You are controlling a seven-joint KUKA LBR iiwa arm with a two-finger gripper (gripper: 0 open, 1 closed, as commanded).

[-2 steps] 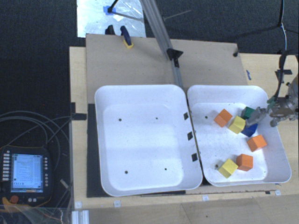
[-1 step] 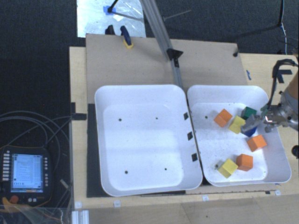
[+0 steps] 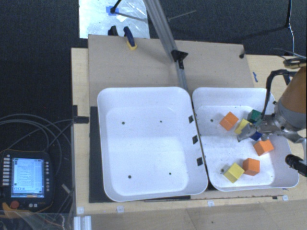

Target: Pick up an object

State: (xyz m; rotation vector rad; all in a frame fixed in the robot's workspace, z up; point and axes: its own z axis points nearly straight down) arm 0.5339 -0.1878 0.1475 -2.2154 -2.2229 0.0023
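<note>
The right bin (image 3: pixel 211 104) holds several small blocks. An orange cube (image 3: pixel 229 120) lies near its upper middle, with a yellow block (image 3: pixel 242 126) and a green block (image 3: pixel 254 115) just to its right. My gripper (image 3: pixel 253 131) reaches in from the right and is low among the yellow, green and a small blue block (image 3: pixel 257 136). Below it lies an orange block (image 3: pixel 263 147). Nearer the front edge another orange cube (image 3: pixel 251 166) sits beside a yellow cube (image 3: pixel 234 172). The gripper's body hides what lies under its tip.
The left bin (image 3: pixel 110 104) stands beside the right one, sharing a middle wall. A slanted metal pole (image 3: pixel 163 28) crosses the brown board behind the bins. A pendant with a screen (image 3: pixel 26 178) lies at the lower left, off the bench.
</note>
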